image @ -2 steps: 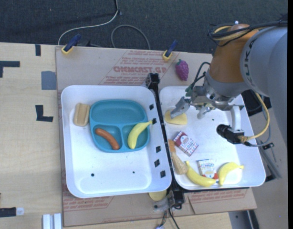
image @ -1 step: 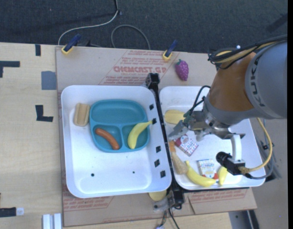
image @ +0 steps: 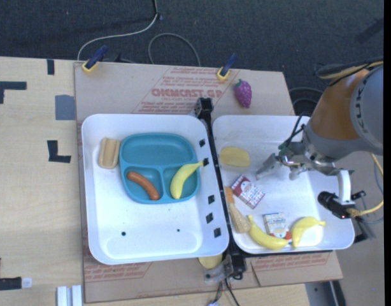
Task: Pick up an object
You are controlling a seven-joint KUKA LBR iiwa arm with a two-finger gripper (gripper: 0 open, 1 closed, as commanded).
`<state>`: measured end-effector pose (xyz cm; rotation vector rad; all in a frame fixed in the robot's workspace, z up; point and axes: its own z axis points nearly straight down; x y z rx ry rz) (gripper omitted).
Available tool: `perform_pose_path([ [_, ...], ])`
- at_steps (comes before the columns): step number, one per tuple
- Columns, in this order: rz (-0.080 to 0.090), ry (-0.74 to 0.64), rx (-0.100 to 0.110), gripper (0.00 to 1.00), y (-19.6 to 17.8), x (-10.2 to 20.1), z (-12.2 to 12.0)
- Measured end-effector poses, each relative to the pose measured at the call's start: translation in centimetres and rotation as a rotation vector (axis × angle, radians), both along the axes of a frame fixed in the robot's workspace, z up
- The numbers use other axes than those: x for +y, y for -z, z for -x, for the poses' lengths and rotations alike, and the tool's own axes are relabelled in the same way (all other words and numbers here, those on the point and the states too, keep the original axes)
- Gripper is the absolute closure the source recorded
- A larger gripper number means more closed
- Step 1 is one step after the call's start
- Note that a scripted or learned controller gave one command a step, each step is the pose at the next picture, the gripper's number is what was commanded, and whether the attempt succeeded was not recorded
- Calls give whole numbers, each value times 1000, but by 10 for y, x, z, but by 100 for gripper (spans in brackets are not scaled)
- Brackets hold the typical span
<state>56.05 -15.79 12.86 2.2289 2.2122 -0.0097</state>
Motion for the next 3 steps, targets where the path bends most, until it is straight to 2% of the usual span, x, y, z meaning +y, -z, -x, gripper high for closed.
perform_pose_path([
  [1, -6, -16, -6, 0, -15, 68, -55],
  [2, -6, -12, -7, 0, -58, 97, -75],
  [3, -7, -9, 4, 0, -55, 130, 9],
])
